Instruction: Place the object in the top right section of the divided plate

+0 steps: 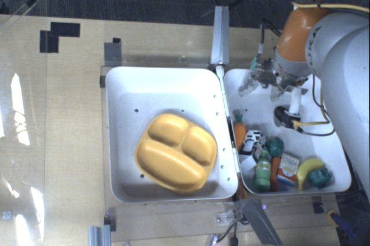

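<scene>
A yellow divided plate [176, 151] lies in the left white bin [124, 94], turned slightly, with two small sections at its upper side and one long section below. No object rests on it. My gripper [272, 81] hangs over the upper part of the right bin [341, 172], under the orange wrist band [299, 30], well to the right of the plate. The candidate objects lie lower in that bin: an orange carrot-like piece [239, 136], a black-and-white item [252, 142], a green bottle [263, 172], a banana [307, 168].
More small things crowd the right bin's lower end: a teal piece [274, 146], a printed box [288, 168], another teal piece [319, 176]. A black cable loop [286, 117] hangs below the wrist. A metal post [220, 36] rises between the bins.
</scene>
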{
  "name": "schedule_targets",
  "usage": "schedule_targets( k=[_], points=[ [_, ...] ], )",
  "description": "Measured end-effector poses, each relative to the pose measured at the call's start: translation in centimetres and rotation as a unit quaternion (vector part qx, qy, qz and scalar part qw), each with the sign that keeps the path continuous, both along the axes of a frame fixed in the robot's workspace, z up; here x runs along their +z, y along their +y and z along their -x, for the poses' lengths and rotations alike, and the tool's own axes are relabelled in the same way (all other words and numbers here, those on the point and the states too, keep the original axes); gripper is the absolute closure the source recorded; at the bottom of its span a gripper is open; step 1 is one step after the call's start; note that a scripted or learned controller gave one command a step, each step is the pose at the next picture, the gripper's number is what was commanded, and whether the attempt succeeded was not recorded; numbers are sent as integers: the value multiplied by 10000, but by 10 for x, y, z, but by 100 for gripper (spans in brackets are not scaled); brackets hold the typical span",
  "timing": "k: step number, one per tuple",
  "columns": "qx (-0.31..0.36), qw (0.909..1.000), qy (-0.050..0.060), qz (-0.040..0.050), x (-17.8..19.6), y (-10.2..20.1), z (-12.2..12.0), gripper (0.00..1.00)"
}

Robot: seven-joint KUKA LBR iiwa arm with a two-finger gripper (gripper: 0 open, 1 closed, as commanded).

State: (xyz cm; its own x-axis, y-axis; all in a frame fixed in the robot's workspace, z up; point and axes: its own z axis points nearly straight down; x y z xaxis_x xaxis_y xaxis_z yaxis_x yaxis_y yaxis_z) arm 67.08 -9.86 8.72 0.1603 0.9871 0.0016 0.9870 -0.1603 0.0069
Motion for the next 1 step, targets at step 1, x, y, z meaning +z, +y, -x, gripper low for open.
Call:
schedule_targets(
  k=[1],
  points=[
    [-1971,9804,21,-10,-1,3,12,0]
  ],
)
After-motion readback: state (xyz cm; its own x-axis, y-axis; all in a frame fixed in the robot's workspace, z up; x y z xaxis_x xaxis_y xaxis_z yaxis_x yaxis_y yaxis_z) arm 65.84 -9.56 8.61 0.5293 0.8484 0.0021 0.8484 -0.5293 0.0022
